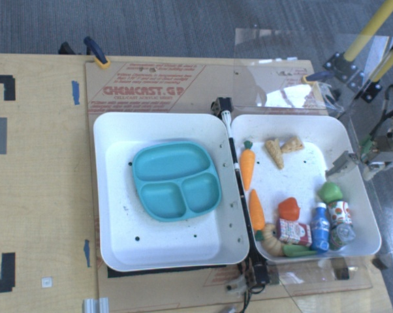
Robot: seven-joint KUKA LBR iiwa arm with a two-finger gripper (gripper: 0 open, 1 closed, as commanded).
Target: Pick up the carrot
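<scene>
The carrot [247, 164] is orange with a small green top. It lies lengthwise against the left wall of the right bin [350, 141], green end pointing to the far side. Just below it, along the same wall, lies a second orange carrot-like piece [256, 210]. Nothing touches the carrot from above.
The left bin [111, 142] holds a teal divided plate [177, 179]. In the right bin lie two tan pieces [279, 150], a red item [288, 208], a red packet [294, 232], a blue bottle [320, 227], a green item [330, 192] and small cans [341, 214].
</scene>
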